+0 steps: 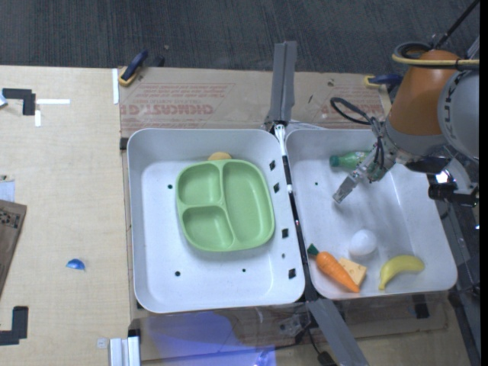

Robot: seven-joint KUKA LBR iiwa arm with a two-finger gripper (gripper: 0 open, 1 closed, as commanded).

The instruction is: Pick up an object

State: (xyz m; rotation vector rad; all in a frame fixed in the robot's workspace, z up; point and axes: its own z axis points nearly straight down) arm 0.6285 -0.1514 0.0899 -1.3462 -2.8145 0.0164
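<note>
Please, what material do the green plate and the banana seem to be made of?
The green plate: probably molded plastic, matte; its colour is even and its three compartments have rounded walls. The banana: likely a plastic toy; smooth, uniformly yellow, with no brown marks. Neither can be confirmed by sight alone.

Two white bins [145,204]; one green tray [226,205], carrot [336,271], cheese wedge [353,269], banana [399,268], white egg [362,244].

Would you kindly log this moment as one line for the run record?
tool: over right bin, nothing visibly held | right bin: carrot, cheese wedge, egg, banana | left bin: green tray
</note>
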